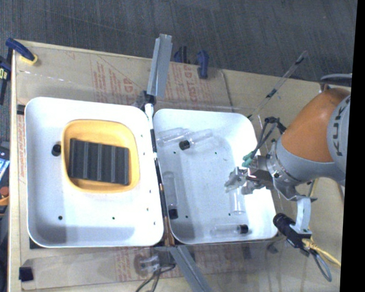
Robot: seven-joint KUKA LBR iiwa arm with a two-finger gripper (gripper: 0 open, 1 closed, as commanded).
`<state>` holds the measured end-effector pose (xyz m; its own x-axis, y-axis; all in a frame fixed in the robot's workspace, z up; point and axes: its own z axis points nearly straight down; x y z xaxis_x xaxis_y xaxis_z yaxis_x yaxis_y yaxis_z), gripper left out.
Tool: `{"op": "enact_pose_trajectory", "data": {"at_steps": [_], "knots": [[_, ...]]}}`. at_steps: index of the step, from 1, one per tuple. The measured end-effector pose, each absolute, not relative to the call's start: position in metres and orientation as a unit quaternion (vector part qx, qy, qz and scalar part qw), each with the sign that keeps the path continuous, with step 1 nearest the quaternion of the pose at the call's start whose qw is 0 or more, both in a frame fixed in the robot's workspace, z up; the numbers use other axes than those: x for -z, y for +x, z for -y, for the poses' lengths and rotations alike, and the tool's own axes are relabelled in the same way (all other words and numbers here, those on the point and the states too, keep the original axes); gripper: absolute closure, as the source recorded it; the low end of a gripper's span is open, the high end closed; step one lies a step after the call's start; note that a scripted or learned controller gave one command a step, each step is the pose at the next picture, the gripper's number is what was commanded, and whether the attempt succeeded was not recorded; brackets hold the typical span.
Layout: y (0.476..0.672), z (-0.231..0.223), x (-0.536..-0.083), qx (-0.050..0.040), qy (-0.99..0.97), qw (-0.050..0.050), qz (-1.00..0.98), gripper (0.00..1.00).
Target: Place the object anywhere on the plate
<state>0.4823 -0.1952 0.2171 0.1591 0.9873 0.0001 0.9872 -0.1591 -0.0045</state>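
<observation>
a yellow, rounded-square plate bearing a dark ribbed rectangular insert is seen in the left shallow white bin. the metal two-finger gripper is held over the right-hand part of the right shallow white bin, beside a clear plastic tube lying upright along that side. whether anything is held cannot be told.

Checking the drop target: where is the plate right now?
The yellow plate lies in the left bin, toward its far side, with a dark ridged block on it; the gripper is over the right bin.
</observation>
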Motion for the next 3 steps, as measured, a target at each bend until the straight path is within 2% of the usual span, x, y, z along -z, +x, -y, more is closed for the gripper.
{"op": "enact_pose_trajectory", "data": {"at_steps": [1, 2, 3], "knots": [[0.508, 0.114, -0.206, -0.0012, -0.701, 0.003, 0.714, 1.00], [0.574, 0.076, -0.218, -0.0006, -0.683, 0.002, 0.730, 1.00], [0.616, 0.012, -0.196, -0.0005, -0.651, 0.002, 0.759, 1.00]]}}
